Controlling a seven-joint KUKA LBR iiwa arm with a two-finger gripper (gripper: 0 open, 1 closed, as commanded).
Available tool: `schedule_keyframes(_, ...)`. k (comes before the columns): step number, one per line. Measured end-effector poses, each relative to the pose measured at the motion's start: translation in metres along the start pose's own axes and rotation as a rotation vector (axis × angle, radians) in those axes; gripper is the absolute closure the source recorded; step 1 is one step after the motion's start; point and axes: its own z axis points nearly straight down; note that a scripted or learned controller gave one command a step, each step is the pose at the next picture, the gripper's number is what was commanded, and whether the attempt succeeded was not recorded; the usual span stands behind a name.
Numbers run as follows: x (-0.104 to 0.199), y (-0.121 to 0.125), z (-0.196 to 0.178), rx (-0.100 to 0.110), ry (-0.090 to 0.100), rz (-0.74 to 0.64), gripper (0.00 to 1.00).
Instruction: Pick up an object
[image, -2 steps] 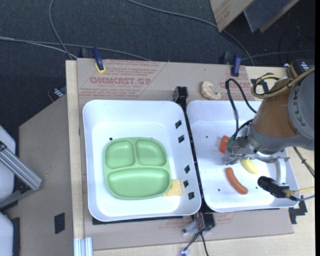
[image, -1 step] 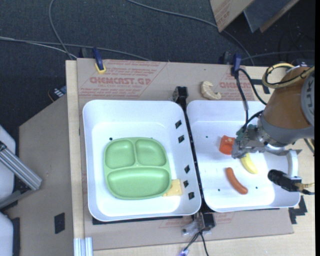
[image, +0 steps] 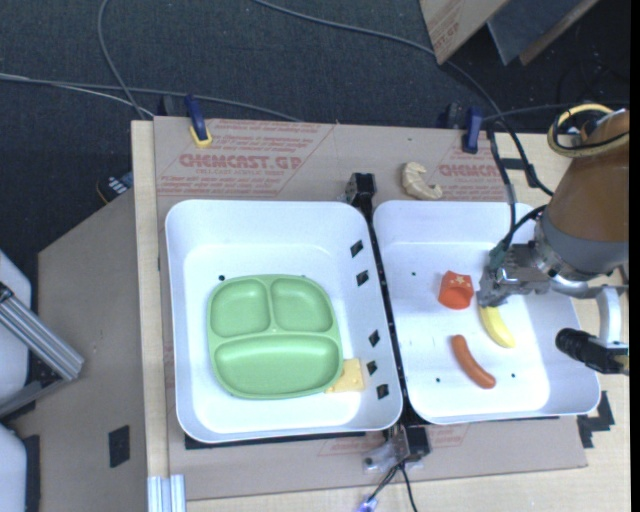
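Gripper (image: 490, 293) low in the right bin (image: 420, 395), right of centre frame, spread of its tips impossible to tell, just above the banana (image: 498, 327): probably light, smooth, curved, best taken across its middle, with the red pepper (image: 456, 289) close left and the sausage (image: 472, 361) below.

Floor (image: 250, 60): dark carpet, grey cables (image: 120, 60) trailing across far side. Bench (image: 290, 150): tan board, red lettering along far edge. Blue clamps at far-left corner (image: 199, 122) and far edge right of centre (image: 471, 127). Cardboard box (image: 470, 25) on floor beyond far-right corner. Aluminium rail (image: 35, 330) off left edge. Lighting even, no harsh shadows.
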Motion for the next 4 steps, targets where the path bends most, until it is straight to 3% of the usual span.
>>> schedule_keyframes(1, 0.0, 0.001, -0.034, -0.001, 0.0, -0.001, 1.0)
schedule_keyframes(4, 0.152, 0.05, -0.014, 0.003, 0.003, -0.006, 1.0)
